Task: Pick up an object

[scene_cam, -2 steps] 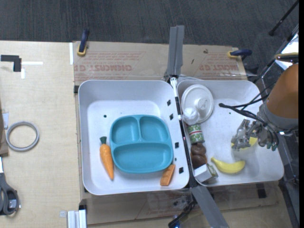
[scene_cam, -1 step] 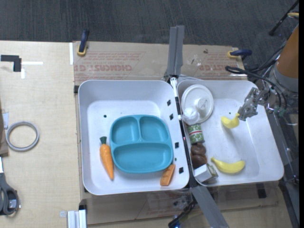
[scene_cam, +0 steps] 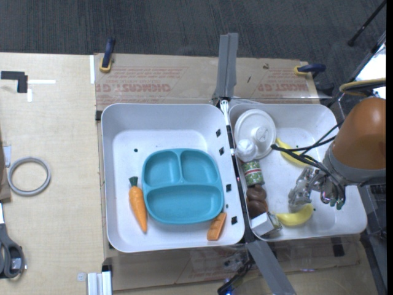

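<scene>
Camera view shows us two white bins side by side on the surface. We see the hand (scene_cam: 303,192) low in the right bin (scene_cam: 350,223), just above a yellow banana (scene_cam: 295,217) near the front wall. We cannot tell if the hand is grasping anything. Another banana (scene_cam: 288,152) lies behind it, next to a white lid (scene_cam: 255,133). The left bin (scene_cam: 116,165) has a blue plate (scene_cam: 182,186) with an orange carrot (scene_cam: 138,206) beside it.

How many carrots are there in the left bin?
2. One carrot lies left of the blue tray; a shorter carrot piece lies at the tray's lower right corner. None seems hidden.
</scene>
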{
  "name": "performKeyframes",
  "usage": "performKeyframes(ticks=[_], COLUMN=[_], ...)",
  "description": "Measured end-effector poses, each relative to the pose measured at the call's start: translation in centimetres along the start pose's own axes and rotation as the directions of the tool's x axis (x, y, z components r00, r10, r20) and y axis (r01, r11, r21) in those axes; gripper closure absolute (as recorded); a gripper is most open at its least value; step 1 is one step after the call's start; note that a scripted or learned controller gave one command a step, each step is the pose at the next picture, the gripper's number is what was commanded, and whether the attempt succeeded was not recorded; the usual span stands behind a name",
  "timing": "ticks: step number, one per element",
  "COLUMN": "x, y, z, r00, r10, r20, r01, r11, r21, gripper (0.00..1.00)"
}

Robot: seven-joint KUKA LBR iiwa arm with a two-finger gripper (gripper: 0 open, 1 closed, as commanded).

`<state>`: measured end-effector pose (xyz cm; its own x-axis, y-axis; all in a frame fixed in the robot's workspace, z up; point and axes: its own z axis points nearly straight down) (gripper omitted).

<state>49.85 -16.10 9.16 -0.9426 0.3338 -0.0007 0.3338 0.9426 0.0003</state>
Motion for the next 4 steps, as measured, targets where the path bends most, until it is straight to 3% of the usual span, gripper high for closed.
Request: performKeyframes(ticks=[1, 2, 3, 4], x=[-3.8, -3.8, -11.9, -8.1], y=[-5.1, -5.1, 3.0, -3.6], z=[-0.1, -0.1, -0.1, -0.1], r00=[0.839, 0.839, 0.894, 0.870], r10=[-0.545, -0.545, -0.449, -0.493], r20=[0.004, 0.004, 0.005, 0.003], r01=[0.545, 0.545, 0.449, 0.493], r11=[0.839, 0.839, 0.894, 0.870], r21=[0.000, 0.000, 0.000, 0.001], gripper=[1.00, 0.00, 0.00, 0.00])
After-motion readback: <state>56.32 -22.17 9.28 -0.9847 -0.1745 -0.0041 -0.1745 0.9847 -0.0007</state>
